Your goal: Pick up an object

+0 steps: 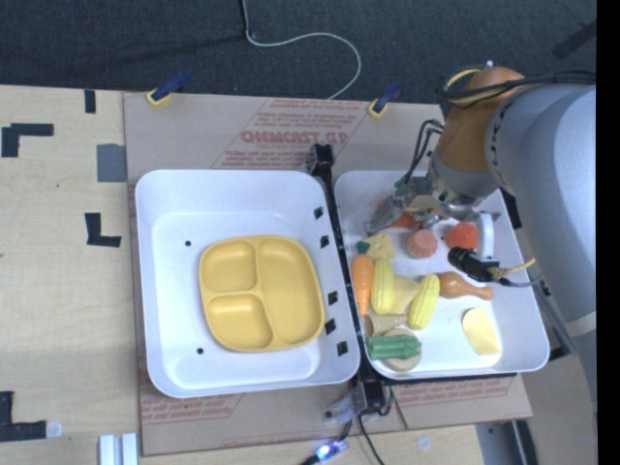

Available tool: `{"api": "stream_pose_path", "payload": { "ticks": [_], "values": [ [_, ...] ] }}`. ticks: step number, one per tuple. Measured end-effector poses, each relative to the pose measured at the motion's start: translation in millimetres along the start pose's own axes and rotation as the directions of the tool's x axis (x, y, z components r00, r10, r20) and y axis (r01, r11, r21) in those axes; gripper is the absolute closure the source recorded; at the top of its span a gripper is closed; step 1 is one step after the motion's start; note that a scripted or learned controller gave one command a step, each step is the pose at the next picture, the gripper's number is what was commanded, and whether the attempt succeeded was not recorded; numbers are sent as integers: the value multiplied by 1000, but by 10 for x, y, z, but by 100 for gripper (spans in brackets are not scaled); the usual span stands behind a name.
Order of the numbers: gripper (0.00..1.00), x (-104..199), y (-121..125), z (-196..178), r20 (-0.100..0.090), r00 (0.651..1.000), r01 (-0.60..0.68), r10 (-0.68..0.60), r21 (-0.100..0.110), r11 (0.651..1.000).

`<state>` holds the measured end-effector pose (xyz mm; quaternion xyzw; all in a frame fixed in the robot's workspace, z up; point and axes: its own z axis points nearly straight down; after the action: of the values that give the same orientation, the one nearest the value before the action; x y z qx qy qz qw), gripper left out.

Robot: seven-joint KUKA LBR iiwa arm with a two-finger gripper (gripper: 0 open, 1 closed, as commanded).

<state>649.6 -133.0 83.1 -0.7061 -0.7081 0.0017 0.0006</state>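
Two white bins sit side by side; the gripper [405,207] hangs over the right bin [513,352], its state unclear. Carrot [362,281] lies lengthwise, top-to-bottom.

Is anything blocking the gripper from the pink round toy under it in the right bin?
Nothing visible does. The gripper sits at the far side of the right bin, just above the pink round toy. The orange-red toy lies close beside it and might crowd the grasp.

The arm [552,163] is a bulky, smooth grey shell with a glossy orange band [470,124] above the wrist; thin black cables [423,153] loop alongside it.
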Motion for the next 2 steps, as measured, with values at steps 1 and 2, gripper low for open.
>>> {"api": "stream_pose_path", "payload": {
  "ticks": [1,2],
  "values": [
    [100,9,-9,-103,-3,1000,1,-1,8,1000],
    [100,-22,-51,-544,-1,1000,-2,2,-6,1000]
  ]
}}
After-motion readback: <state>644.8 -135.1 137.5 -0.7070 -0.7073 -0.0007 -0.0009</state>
